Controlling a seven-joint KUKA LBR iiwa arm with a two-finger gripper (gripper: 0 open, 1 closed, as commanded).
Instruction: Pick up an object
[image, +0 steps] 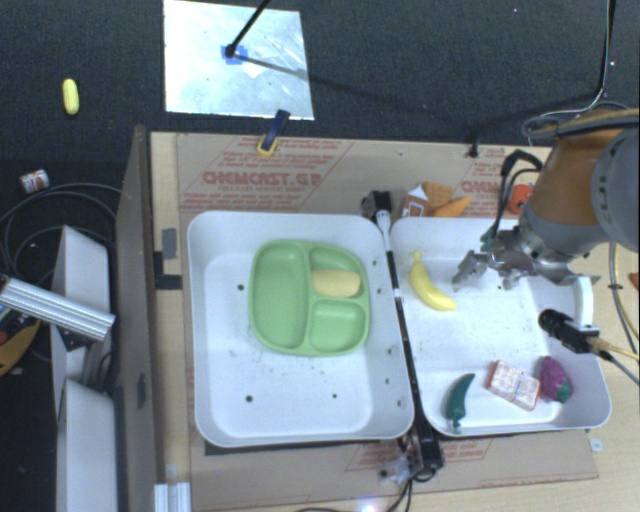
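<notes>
My gripper (489, 272) hangs over the back part of the right bin (590, 400), open, with nothing between its fingers. A yellow banana (430, 286) lies just to its left near the bin's left wall. At the front of that bin lie a green pepper (458, 396), a red and white packet (513, 385) and a purple item (554, 378). In the left bin (215, 300) a green divided plate (290, 310) holds a pale yellow item (337, 283) in its back right compartment.
Orange items (447, 206) lie on the cardboard behind the right bin. A black clamp (378, 206) sits at the back where the two bins meet. The arm's orange band (570, 190) rises at the right.
</notes>
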